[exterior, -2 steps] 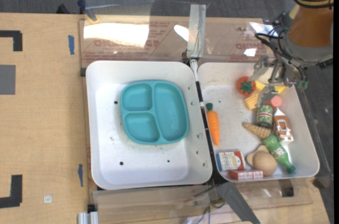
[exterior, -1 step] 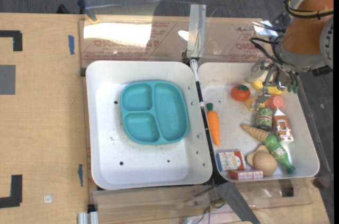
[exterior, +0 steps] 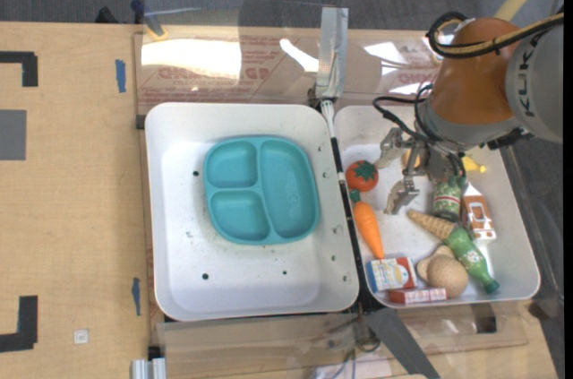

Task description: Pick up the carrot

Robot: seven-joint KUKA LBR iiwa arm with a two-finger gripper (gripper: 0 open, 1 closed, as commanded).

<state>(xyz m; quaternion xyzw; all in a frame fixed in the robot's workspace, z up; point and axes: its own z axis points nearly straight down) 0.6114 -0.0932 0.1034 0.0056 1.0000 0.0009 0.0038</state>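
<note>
An orange carrot point(exterior: 367, 228) lies along the left wall of the right bin point(exterior: 519, 234), its green end pointing up toward a red tomato point(exterior: 363, 176). My gripper point(exterior: 400, 182) hangs over the middle of the right bin, just right of the tomato and up and right of the carrot. Its fingers point(exterior: 394, 201) are spread apart with nothing between them. The orange-banded wrist point(exterior: 473, 81) rises behind it.
The left bin point(exterior: 170, 189) holds a teal divided plate point(exterior: 262, 189). Crowding the right bin are a green bottle point(exterior: 472, 259), a small can point(exterior: 448, 198), an ice cream cone point(exterior: 431, 224), a tan round item point(exterior: 445, 274) and a red-and-white box point(exterior: 391, 273).
</note>
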